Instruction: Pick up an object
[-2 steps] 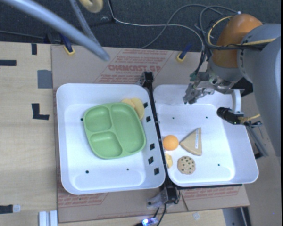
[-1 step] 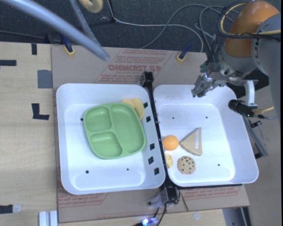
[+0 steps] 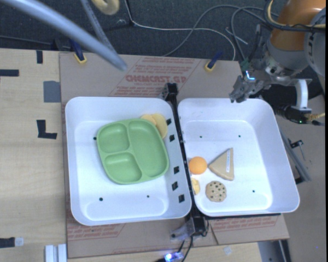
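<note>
In the right bin (image 3: pixel 262 146) lie an orange ball (image 3: pixel 197 165), a tan wedge-shaped piece (image 3: pixel 224 164) beside it, and a round chocolate-chip cookie (image 3: pixel 215 191) just below. A small yellow piece (image 3: pixel 195 186) rests against the bin's left wall. My gripper (image 3: pixel 241 91) hangs above the far rim of the right bin, well away from these objects. Nothing shows between its fingers.
The left bin (image 3: pixel 82 146) holds a green divided plate (image 3: pixel 133 150) with a yellow item (image 3: pixel 157 123) half hidden behind its far edge. A black divider (image 3: pixel 176 146) runs between the bins. Cables (image 3: pixel 208 26) trail across the dark backdrop.
</note>
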Action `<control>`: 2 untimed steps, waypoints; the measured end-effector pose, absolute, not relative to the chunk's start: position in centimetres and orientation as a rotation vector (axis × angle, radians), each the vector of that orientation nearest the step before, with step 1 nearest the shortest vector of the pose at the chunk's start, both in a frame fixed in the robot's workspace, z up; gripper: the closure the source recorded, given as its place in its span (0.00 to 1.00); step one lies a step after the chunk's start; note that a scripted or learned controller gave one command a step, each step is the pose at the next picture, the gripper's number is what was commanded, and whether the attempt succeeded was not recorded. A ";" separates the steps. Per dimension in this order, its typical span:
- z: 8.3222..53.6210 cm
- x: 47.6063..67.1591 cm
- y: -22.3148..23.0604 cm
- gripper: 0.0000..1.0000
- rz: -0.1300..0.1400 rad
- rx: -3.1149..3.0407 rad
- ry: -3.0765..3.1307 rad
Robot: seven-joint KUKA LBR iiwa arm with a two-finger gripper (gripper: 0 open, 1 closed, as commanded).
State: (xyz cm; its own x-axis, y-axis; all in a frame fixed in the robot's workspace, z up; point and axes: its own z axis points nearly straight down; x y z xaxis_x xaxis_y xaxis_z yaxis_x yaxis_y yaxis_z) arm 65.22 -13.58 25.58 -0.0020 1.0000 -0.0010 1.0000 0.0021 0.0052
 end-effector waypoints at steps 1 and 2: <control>25.1 64.0 -7.8 1.00 0.000 2.216 2.229; 24.7 64.0 -1.4 1.00 0.000 2.215 2.231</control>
